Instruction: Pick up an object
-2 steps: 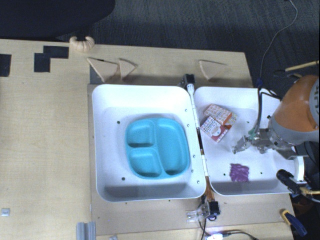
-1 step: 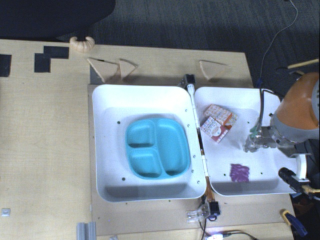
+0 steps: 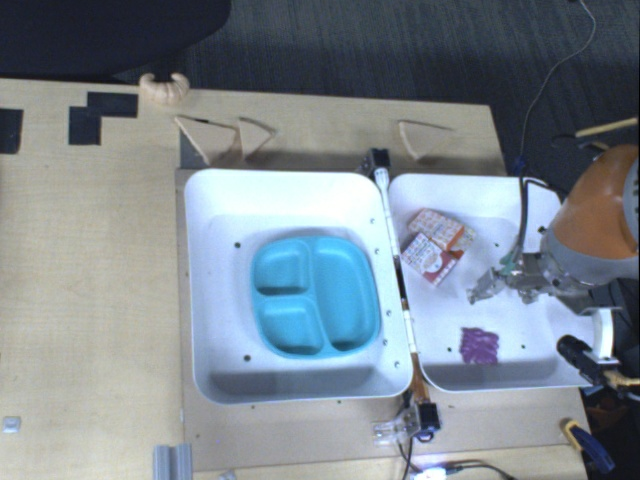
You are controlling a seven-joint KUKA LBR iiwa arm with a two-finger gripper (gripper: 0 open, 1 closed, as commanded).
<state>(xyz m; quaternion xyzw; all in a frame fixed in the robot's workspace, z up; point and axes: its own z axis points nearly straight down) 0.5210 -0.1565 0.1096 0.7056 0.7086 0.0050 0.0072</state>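
printed packet [image 3: 434, 245], red and white markings, nothing legible

The arm [image 3: 600, 230] is cut off by the right edge, so just its orange band and grey wrist are in view. The gripper [image 3: 490, 286] is blurred; the set of its fingers cannot be told. The printed packet [image 3: 434, 246] bears markings too small to read. The right bin [image 3: 440, 363] has its far right side hidden under the arm.
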